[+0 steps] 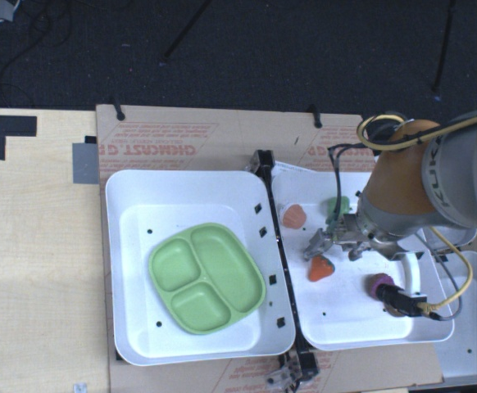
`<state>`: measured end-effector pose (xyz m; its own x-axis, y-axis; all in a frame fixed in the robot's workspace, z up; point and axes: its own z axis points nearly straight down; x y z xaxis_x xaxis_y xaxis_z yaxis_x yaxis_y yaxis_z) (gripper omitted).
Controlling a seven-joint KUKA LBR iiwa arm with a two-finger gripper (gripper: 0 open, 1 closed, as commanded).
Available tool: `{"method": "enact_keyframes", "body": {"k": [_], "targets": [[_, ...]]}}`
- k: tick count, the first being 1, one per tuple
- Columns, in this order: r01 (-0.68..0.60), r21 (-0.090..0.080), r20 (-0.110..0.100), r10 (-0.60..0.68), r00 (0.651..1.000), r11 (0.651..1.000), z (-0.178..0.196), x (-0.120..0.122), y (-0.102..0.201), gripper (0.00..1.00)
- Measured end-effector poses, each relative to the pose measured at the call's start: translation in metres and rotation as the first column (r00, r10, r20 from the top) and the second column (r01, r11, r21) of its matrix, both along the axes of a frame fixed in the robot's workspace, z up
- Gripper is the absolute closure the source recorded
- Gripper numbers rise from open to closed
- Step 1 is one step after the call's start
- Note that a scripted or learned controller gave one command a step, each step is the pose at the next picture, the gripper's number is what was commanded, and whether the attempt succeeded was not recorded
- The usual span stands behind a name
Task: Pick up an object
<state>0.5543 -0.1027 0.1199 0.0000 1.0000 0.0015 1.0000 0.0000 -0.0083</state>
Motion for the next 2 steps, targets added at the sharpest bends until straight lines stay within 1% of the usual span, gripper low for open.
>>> {"method": "enact_keyframes", "body": {"k": [1,2], "targets": [[0.007,0.0,0.002,-0.007,1.0,1.0,0.013,0.0,-0.002,1.0],[-0.001,-0.001,0.011,0.001,1.0,1.0,0.063,0.009,0.003,1.0]]}}
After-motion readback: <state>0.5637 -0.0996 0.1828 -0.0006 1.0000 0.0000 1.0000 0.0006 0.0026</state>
